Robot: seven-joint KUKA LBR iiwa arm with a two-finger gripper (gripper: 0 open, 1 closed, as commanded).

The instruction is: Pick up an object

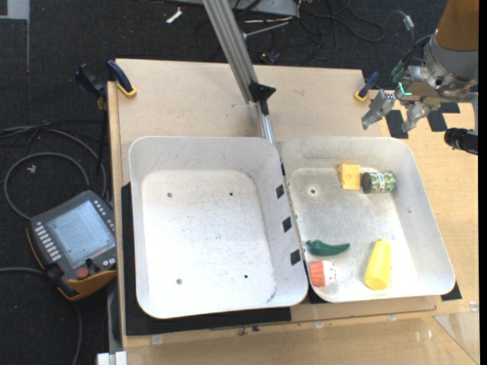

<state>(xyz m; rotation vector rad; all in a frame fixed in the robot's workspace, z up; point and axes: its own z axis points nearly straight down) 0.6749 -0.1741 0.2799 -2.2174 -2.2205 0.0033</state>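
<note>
The right bin (426, 226) holds several small objects: a yellow block (349, 176) touching a green-labelled jar (378, 182) lying on its side, a green pepper-shaped piece (327, 246), a red and white piece (323, 274) and a yellow bottle-like piece (378, 265). My gripper (389, 115) hangs above the bench at the upper right, beyond the far edge of the right bin. Its two dark fingers are spread apart with nothing between them.
The left bin (152, 158) lies beside the right one. A slanted metal pole (232, 40) runs down to the seam between the bins. Yellow-tipped clamps (122, 78) sit at the bench's far corners. A teach pendant (74, 238) lies on the floor at left.
</note>
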